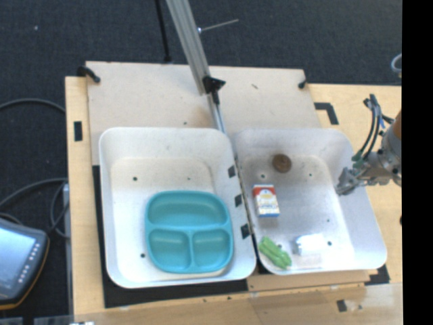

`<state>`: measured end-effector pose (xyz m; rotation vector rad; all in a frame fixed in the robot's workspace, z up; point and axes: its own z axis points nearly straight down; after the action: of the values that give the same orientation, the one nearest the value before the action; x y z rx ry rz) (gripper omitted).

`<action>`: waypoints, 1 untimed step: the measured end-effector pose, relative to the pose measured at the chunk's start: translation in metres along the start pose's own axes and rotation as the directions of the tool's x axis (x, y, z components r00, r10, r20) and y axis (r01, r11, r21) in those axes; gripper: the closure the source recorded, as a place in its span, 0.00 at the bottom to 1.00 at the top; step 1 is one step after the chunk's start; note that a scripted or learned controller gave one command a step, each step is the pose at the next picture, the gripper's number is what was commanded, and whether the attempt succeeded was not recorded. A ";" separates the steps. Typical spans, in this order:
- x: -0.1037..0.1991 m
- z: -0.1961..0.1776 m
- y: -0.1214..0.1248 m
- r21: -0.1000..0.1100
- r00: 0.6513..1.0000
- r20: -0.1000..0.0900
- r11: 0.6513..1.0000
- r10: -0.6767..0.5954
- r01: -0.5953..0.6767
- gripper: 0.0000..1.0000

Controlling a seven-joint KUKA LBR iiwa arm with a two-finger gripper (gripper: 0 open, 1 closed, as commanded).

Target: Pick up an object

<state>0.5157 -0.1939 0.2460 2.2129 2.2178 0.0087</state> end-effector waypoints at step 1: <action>-0.001 -0.010 0.001 -0.003 1.000 0.001 1.000 -0.003 0.003 1.00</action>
<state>0.5164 -0.1949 0.2565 2.2075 2.2192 0.0102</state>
